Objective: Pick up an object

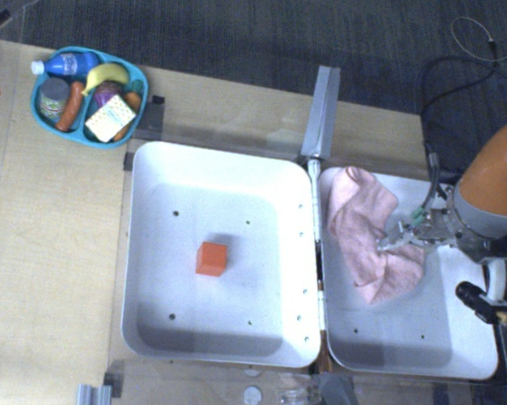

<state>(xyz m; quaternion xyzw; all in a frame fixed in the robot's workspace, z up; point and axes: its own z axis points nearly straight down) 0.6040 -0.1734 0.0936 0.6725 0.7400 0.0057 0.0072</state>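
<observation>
Cloth, pink and crumpled, lies in the right bin toward its left wall and far edge. At the cloth's right edge the end effector is down low, touching or just above the folds; whether it is open or gripping cannot be told. Nothing looks lifted yet, so the pick seems not yet done. An orange block sits mid-floor in the left bin, untouched.
</observation>
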